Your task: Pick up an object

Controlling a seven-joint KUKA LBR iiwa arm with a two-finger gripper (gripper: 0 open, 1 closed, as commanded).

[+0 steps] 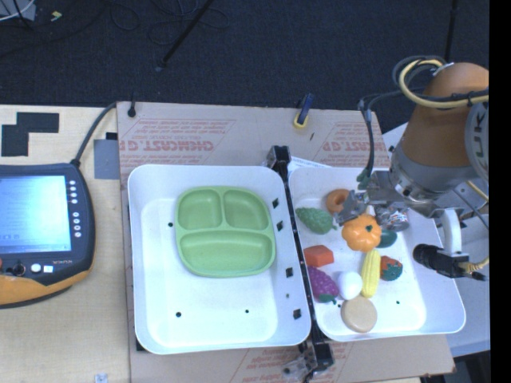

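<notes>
Bench: a tan cardboard sheet (pixel 200 138) with red print lies under my two white bins, dark floor beyond it at the top.
Far left: a handheld control pad (pixel 40 230) with a lit screen sits on the bench, its cable running up toward the cardboard corner.
Left bin (pixel 160 309): it holds a green divided plate (pixel 225 231), lying flat, three compartments facing up.
Right bin (pixel 439 309): this one is crowded with toy food.
My arm: I come in from the right, orange band (pixel 447 118) high above the wrist, grey body below it.
My gripper (pixel 382 206): it hangs low over the upper part of the right bin, just above the small pumpkin (pixel 361 233); I cannot tell how my fingers stand, and I see nothing clearly between them.
Around the pumpkin: a brown ring (pixel 337 200) up and left, a green leafy piece (pixel 315 220) to the left, a corn cob (pixel 370 271) just below and touching it.
Lower down: a red block (pixel 318 256), purple grapes (pixel 322 283), a white egg (pixel 350 284) and a tan round disc (pixel 359 315) near the front wall.
Right of the corn: a small red and teal piece (pixel 390 268), too small to name.
</notes>
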